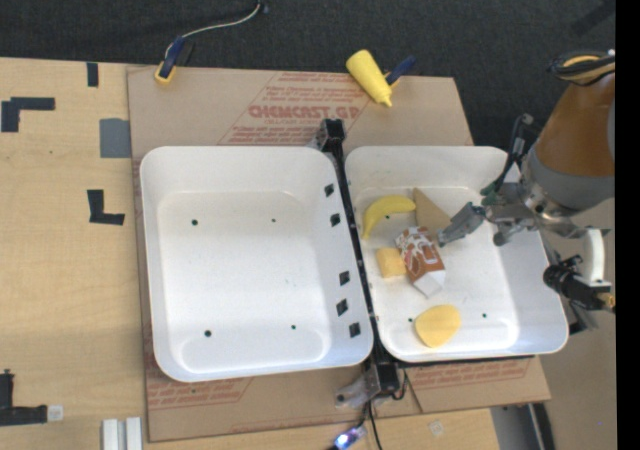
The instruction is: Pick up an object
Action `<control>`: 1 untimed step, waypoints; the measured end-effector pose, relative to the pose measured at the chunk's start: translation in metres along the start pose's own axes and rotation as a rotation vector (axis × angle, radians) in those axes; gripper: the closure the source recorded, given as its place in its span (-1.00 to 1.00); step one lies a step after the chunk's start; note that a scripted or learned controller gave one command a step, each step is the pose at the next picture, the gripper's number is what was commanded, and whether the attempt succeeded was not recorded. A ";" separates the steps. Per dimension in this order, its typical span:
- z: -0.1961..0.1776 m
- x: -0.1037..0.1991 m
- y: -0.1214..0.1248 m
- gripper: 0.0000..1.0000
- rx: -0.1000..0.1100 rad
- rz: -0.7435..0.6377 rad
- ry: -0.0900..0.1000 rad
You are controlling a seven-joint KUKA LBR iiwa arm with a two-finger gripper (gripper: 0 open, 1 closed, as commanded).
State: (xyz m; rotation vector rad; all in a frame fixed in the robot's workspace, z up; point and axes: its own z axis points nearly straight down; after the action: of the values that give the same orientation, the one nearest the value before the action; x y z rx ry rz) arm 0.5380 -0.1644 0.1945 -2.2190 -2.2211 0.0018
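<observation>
The gripper [455,229] hangs low in the right bin [500,163]; whether it is parted or closed I cannot tell. Just to its left lies a carton [422,258], with a block [390,263] and banana [387,210] beyond and a yellow disc [437,325] nearer the front rim. Best to centre over the carton and descend straight, avoiding its neighbours.
</observation>
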 end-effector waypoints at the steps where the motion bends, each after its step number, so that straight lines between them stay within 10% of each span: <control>1: 0.113 0.025 0.027 -1.00 -0.006 0.000 -0.002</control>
State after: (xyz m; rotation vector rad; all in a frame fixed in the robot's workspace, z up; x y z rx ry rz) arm 0.5644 -0.1392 0.0815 -2.2229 -2.2254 -0.0034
